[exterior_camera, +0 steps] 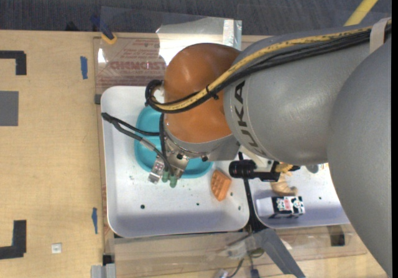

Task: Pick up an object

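My gripper [163,173] hangs low over the left bin [127,208], at the near edge of a teal, bowl-like object [144,141]. The orange wrist band and the grey arm hide most of that teal object. A small orange ridged piece [220,185] lies on the bin floor just right of the gripper, apart from it. Nothing can be seen held in the gripper.
The right bin [323,207] holds a small black and white box-like item [287,206] and a yellowish item [283,173], partly under the arm. A clear plastic sheet [134,59] lies behind the left bin. A plain wooden bench [50,146] stretches to the left.
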`<state>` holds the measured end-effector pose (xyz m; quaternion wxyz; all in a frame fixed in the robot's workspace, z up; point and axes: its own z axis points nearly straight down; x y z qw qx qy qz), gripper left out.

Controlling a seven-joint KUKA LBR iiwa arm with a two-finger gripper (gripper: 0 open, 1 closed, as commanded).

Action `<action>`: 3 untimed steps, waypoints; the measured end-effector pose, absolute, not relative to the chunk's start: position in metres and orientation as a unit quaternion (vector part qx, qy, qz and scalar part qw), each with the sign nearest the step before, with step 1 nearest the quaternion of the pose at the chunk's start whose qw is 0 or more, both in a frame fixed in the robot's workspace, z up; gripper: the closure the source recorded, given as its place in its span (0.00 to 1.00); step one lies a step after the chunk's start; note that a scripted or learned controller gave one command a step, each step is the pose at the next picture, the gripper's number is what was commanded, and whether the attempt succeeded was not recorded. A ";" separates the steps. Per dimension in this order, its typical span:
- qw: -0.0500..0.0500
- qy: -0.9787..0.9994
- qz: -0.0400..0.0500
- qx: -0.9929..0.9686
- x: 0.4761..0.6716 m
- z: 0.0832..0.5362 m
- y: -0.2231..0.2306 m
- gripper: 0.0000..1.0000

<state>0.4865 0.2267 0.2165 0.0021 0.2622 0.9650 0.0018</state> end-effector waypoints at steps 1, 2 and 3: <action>0.004 0.965 0.003 0.261 0.487 0.227 0.228 1.00; 0.006 0.965 0.004 0.260 0.488 0.237 0.229 1.00; 0.008 0.966 0.005 0.260 0.489 0.248 0.230 1.00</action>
